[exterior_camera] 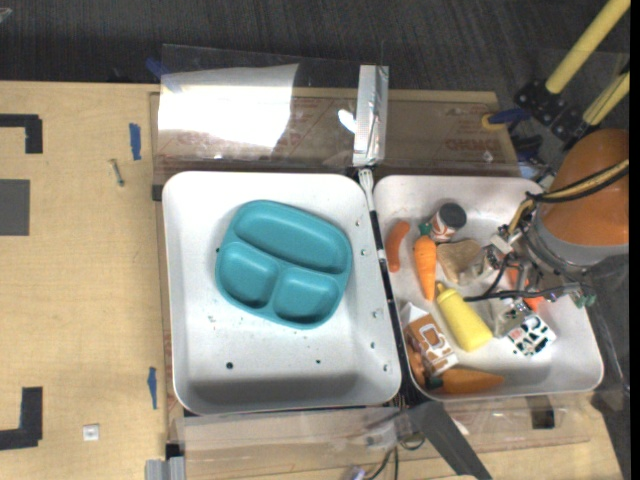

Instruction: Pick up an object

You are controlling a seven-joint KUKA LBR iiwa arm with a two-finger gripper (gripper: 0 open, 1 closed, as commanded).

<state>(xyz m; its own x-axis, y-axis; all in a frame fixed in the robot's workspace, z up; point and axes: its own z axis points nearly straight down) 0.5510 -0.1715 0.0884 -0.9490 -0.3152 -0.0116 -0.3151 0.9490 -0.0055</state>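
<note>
Very little can be read. An orange and white packet [428, 343] in the right bin [590, 363], near its front wall, bears large pale block marks that look like letters, too blurred to make out. A small white tag [530, 336] with black blocky markings lies further right in the same bin; its pattern cannot be read either. Nothing else carries legible writing.

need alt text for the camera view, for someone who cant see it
Seen from above, a grey and orange robot arm reaches from the right into the right bin, which holds a jumble of toy food including a carrot and a yellow bottle. The left bin holds a teal divided plate.
</note>
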